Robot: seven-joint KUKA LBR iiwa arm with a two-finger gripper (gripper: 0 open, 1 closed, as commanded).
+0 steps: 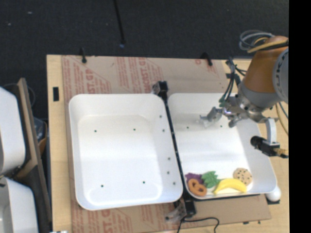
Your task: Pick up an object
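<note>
Toys [221,182] crowd the right bin's [194,106] near edge; tool [212,116], grip unclear, hovers over open floor.

A cardboard sheet [116,74] printed with red lettering lies beneath two shallow white bins. The left bin [77,130] sits against the right bin [189,106], a black clamp [161,88] at the top of their shared edge. Dark carpet [58,18] stretches behind the cardboard, crossed by a black cable [118,21].

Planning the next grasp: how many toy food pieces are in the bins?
5, clustered at the right bin's near edge: purple grapes, brown pretzel, green leafy piece, yellow banana, round cookie.
</note>
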